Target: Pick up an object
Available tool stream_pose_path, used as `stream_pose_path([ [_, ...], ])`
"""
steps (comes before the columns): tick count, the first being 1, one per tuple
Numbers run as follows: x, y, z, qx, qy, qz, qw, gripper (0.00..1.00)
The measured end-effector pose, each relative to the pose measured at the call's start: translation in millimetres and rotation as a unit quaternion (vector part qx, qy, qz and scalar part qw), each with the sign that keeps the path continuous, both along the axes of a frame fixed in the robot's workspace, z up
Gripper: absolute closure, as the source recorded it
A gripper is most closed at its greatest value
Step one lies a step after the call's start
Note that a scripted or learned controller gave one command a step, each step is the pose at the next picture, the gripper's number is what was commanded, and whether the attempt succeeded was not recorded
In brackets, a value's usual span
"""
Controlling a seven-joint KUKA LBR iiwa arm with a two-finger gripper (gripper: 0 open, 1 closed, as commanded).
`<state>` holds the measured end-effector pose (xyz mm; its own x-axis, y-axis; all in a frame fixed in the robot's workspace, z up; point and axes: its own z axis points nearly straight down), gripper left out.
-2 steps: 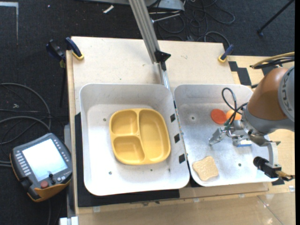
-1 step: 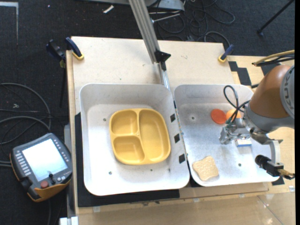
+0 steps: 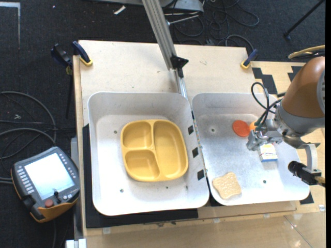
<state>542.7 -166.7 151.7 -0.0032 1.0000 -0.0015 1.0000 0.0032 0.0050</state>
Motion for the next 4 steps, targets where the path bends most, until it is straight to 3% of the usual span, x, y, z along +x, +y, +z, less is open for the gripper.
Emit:
stream_pose_path([
  [1, 1.6, -0.1, 53.3, -0.0003, 0.0, 0.0, 1.0, 1.0],
  [4, 51.7, 158.7, 73.9, 0.0016, 0.001, 0.003, 1.0, 1.0],
])
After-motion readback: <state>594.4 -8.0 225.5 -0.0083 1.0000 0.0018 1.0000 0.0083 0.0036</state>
